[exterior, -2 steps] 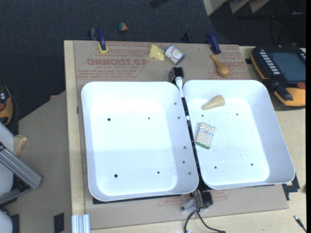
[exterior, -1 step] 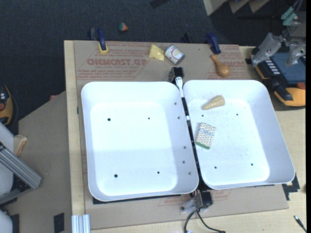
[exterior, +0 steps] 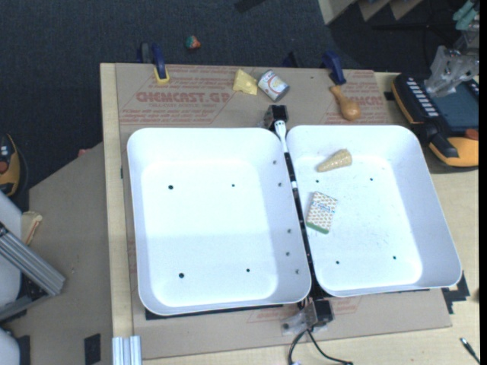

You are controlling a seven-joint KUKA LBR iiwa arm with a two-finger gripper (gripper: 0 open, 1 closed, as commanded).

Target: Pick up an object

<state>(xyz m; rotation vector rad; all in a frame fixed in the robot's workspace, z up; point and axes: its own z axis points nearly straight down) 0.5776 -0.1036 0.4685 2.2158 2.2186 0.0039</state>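
Two white bins stand side by side: the left bin (exterior: 152, 154) and the right bin (exterior: 411, 226). In the right bin lies a tan cone-shaped object (exterior: 335, 160) near its far left part. Below it, close to the bin's left wall, lies a small patterned packet (exterior: 321, 212) with a green edge.
On the cardboard behind the bins lie a yellow wedge (exterior: 245, 83), a small white-and-brown box (exterior: 273, 85), a brown pear-like object (exterior: 346, 104) and blue clamps (exterior: 159, 65). A black-and-orange device (exterior: 430, 112) sits at the right. Metal framing (exterior: 30, 261) stands at the left.
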